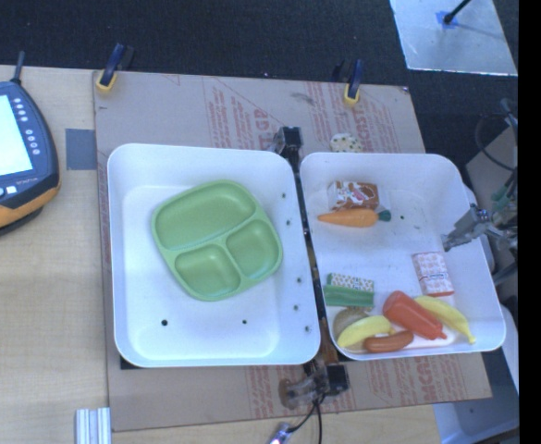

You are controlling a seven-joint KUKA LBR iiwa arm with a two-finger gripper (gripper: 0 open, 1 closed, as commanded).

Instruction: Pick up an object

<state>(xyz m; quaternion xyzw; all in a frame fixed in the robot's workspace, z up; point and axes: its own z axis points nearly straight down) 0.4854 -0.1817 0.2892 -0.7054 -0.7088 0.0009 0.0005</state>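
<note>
The right white bin holds the loose objects. An orange carrot lies near its back left, just below a red-and-white wrapped snack. A small red-and-white box sits toward the right wall. Along the front lie a green block, a yellow banana, a red sausage, a red pepper and a second yellow banana. My gripper reaches in over the bin's right wall, above and right of the small box, with nothing seen in it.
The left white bin carries a green divided plate. A tablet-like pendant rests on the bench at far left. Clamps hold the cardboard sheet at the back edge.
</note>
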